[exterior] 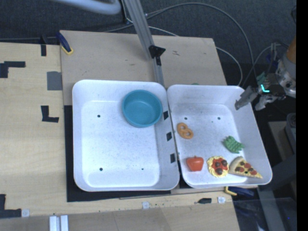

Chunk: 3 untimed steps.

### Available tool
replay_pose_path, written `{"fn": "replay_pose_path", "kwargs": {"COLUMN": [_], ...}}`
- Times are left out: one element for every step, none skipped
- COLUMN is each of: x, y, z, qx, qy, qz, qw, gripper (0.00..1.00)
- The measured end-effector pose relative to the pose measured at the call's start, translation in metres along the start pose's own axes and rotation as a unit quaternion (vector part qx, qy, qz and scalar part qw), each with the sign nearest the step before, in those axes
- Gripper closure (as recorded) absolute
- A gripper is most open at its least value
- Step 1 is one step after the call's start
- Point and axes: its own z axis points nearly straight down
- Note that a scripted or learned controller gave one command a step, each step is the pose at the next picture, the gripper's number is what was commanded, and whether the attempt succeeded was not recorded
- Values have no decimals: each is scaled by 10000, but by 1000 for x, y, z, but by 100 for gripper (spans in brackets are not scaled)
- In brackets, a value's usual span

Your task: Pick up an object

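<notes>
Near the front edge of the right bin [250, 129] lay a tomato [195, 163], a small round pizza [217, 166] and a pizza slice [244, 168]. Nothing was lifted yet. Over the bin's far right corner hung the pincer [251, 99], holding nothing; its opening I could not tell. Next it needed to descend on one toy. Beyond, the surface [29, 95] was pale wood.
</notes>
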Motion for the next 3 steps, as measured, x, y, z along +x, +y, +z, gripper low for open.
{"fn": "replay_pose_path", "kwargs": {"x": [0, 5, 3], "y": [0, -7, -6], "z": [0, 46, 90], "qx": [0, 21, 20], "qy": [0, 6, 5], "qz": [0, -1, 0], "qw": [10000, 10000, 10000], "gripper": [0, 0, 0]}}
